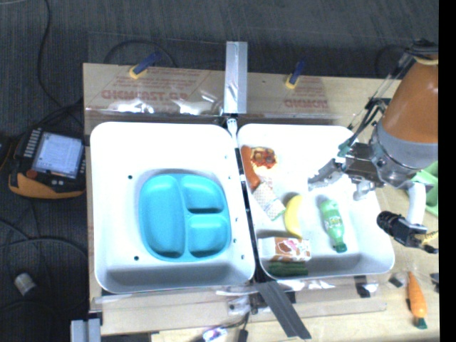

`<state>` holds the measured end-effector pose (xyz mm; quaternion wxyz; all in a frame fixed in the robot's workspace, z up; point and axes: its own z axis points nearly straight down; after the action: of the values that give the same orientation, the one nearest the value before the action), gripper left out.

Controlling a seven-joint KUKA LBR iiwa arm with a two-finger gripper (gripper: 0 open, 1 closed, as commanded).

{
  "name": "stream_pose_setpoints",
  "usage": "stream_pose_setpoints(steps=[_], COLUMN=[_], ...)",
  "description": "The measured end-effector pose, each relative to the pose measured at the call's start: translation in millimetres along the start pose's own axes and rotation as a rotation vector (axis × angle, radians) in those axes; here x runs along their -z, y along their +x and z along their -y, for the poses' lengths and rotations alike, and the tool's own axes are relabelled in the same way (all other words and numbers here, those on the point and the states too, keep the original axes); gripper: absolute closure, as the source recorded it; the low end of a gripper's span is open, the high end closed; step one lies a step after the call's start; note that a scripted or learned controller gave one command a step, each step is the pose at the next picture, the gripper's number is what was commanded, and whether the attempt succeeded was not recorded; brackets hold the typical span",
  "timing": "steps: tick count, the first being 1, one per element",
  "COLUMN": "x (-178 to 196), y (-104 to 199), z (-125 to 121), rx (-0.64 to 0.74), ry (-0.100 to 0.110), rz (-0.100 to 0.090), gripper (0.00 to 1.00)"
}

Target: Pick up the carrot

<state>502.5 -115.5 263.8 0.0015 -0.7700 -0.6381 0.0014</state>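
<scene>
2 white bins (107, 191) on a bench (342, 91) over dark carpet (57, 20); pincer (335, 168) state unclear

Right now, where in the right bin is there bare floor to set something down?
Free: the right bin's back strip, right of the orange packet, and the floor between the lemon and the green bottle. Crowded: the left wall, from packet down to the snack box.

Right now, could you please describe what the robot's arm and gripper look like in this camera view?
The arm enters from the right as a rounded body with a broad orange band above a grey wrist section. Thin dark cables or rods run along its upper left side. Below it sits a dark metal gripper with slim pale grey parts, small green marks and angular linkages.
</scene>
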Motion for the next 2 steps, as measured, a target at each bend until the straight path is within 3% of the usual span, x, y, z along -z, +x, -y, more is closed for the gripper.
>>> stream_pose_setpoints(steps=[1,2], x=[-50,-175], y=[-36,-82], z=[13,-2], rx=[-0.022,-0.144], ry=[0.001,-0.008], rz=[0.001,-0.011], gripper=[0.00,0.00])
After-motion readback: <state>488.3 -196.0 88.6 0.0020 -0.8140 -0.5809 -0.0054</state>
